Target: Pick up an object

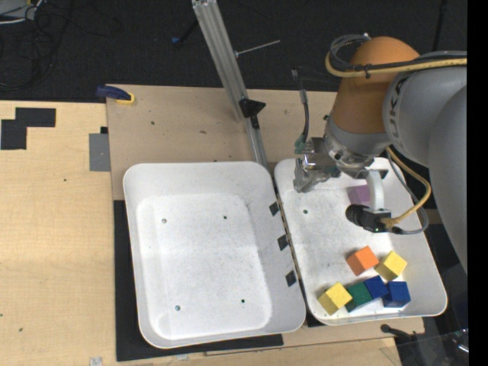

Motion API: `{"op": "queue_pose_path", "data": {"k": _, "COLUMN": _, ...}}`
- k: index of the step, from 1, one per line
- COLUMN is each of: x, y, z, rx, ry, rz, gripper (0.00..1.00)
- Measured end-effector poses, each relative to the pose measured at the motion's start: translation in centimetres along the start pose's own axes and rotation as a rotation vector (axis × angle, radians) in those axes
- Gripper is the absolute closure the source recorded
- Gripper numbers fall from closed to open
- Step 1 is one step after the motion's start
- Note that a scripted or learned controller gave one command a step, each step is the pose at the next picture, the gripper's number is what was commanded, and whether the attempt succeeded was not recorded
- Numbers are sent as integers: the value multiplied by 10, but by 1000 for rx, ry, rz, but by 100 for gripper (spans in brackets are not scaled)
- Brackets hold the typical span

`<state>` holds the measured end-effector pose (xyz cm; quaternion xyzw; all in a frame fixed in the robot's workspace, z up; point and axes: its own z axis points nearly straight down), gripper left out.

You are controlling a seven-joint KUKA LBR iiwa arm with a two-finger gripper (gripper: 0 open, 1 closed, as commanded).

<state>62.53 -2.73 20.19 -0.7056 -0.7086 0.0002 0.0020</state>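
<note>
Fingers [309, 175] perhaps slightly parted over right bin [328, 212], holding nothing.

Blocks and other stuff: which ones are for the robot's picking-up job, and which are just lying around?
For the job: gripper, right bin, orange block, yellow blocks, green block, blue blocks, purple block.

Just lying about: left bin, metal rail, blue clamp.

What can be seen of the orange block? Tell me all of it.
The orange block is a small cube with plain matte faces, wood or plastic by its look. It lies in the right bin, toward the near end, turned at an angle to the bin's walls. A yellow block sits close on its right, whether touching I cannot tell. The blue and green blocks lie just nearer the camera. The gripper is well away, at the bin's far end.
</note>
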Motion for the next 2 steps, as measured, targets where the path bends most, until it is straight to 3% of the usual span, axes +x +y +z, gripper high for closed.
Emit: {"op": "queue_pose_path", "data": {"k": 2, "x": 115, "y": -12, "z": -18, "rx": -1, "ry": -1, "rz": 0, "gripper": 100}}
